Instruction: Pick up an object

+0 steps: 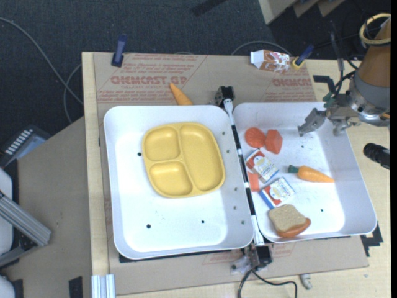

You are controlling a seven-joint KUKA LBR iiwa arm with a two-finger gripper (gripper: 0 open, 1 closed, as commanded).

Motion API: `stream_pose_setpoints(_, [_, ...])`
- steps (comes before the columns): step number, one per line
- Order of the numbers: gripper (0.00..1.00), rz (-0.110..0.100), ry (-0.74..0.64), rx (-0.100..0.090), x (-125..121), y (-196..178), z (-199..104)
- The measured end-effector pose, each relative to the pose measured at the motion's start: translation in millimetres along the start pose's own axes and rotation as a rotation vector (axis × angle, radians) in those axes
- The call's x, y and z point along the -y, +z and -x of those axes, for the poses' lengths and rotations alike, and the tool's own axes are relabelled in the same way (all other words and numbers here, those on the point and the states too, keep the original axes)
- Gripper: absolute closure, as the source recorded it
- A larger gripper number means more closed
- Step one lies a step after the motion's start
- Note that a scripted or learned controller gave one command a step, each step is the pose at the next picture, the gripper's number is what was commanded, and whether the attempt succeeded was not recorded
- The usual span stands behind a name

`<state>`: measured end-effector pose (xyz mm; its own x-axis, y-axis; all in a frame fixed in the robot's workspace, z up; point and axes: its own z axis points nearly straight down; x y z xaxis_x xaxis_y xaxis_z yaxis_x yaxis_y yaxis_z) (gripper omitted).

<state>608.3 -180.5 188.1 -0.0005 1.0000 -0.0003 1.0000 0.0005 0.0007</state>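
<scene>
Surface (99, 166): flat tan board printed with red lettering, its corners cut off by the floor and the bins. Left bin (127, 222): shallow, white, smooth plastic with rounded corners, dotted with small dark marks; it carries a yellow tray (183, 159), glossy and divided into three compartments. Right bin (347, 191): same make, touching the left bin along a dark seam. Arm (372, 73): grey with an orange band, entering from the right and cut off by the frame edge. Claw (324, 121): metallic, hanging over the upper right part of the right bin; its two fingers stand apart, nothing between them. Bread slice (286, 218): tan, rough-crusted, near the bin's front edge, lying on a reddish piece mostly hidden beneath it. Red pieces (265, 139): two matte chunks touching each other, upper left of the bin. Carrot (315, 175): orange, tapered, green stub at its left end, mid-bin. Two small packets (263, 165), white with red and blue print, too small to read. A second orange carrot (180, 95) lies on the surface behind the left bin
</scene>
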Motion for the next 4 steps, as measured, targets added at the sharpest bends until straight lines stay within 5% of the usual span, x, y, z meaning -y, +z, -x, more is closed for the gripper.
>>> stream_pose_setpoints(1, [0.0, -0.002, 0.0, -0.001, -8, 104, -55])
stream_pose_setpoints(2, [0.0, 0.002, -0.001, 0.0, -59, 103, -79])
stream_pose_setpoints(3, [1.0, 0.004, -0.002, 0.002, -59, 92, -79])
stream_pose_setpoints(4, [0.0, 0.004, -0.002, 0.002, -59, 93, -79])
